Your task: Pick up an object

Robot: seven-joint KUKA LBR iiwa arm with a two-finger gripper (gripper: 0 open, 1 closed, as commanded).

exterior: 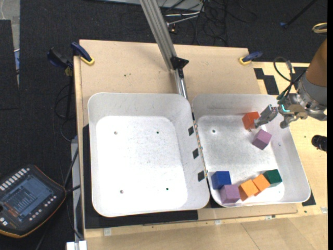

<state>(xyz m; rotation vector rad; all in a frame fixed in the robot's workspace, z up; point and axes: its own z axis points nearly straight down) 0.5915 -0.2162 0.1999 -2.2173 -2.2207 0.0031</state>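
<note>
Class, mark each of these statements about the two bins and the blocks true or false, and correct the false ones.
1. All the blocks lie in the right bin. True.
2. There are two purple blocks. True.
3. The blue block sits in the left bin. False: it sits in the right bin.
4. The gripper holds the green block. False: the green block lies near the bin's front edge, apart from it.

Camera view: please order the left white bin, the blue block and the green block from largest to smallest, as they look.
1. left white bin, by far the largest.
2. blue block and green block: these look about alike, so I cannot rank them.
</note>
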